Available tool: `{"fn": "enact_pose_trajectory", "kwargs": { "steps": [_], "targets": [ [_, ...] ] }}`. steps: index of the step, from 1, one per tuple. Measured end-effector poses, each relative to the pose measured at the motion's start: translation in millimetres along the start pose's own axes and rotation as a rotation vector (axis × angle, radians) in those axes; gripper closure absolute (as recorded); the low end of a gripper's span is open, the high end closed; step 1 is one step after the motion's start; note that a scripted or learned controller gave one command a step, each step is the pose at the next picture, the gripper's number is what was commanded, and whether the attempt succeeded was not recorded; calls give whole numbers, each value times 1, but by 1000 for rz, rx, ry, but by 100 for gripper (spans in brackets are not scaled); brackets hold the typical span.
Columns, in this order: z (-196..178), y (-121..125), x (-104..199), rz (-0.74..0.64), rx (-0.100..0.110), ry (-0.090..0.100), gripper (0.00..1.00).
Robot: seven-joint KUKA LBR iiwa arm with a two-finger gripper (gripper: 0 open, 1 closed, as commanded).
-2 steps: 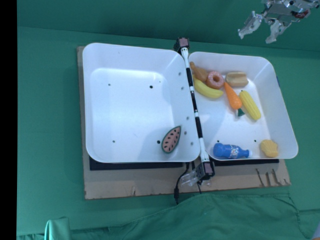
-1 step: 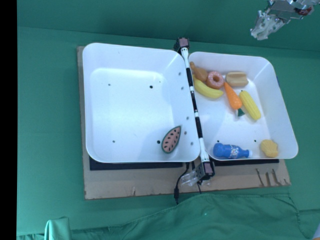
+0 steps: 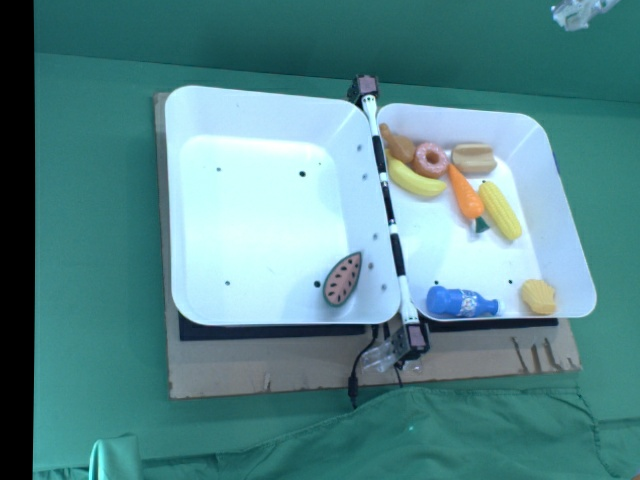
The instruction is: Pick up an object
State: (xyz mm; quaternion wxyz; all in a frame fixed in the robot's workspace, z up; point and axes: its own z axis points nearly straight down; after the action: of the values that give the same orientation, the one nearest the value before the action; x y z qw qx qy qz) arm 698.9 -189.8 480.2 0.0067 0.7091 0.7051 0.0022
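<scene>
My gripper (image 3: pixel 578 8) hangs at the top right corner of the camera view, well above and behind the right bin (image 3: pixel 560 208), with nothing seen in it. That bin holds a banana (image 3: pixel 415 181), a pink donut (image 3: pixel 431 158), a bread roll (image 3: pixel 473 156), a carrot (image 3: pixel 465 197), a corn cob (image 3: pixel 500 210), a blue bottle (image 3: pixel 461 302) and a small yellow piece (image 3: pixel 538 295). A brown piece (image 3: pixel 397 145) lies by the divider. In the left bin (image 3: pixel 200 118), a watermelon slice (image 3: pixel 342 279) rests near the front right corner.
Both bins sit on a cardboard sheet (image 3: pixel 250 373) over green cloth. A black-and-white divider bar (image 3: pixel 385 193) runs between the bins, with a clamp (image 3: pixel 405 343) at its near end and another (image 3: pixel 364 89) at its far end.
</scene>
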Motion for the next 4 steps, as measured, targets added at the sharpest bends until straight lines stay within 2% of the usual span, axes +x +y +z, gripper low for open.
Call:
{"fn": "enact_pose_trajectory", "kwargs": {
  "steps": [1, 2, 3, 4],
  "targets": [
    [-159, 1, 2, -2, -8, -4, 100],
    [-142, 3, 27, -3, 14, 5, 100],
    [-150, -22, 11, 2, 13, 4, 100],
    [-155, -76, 41, -4, 10, 7, 100]
  ]
}}
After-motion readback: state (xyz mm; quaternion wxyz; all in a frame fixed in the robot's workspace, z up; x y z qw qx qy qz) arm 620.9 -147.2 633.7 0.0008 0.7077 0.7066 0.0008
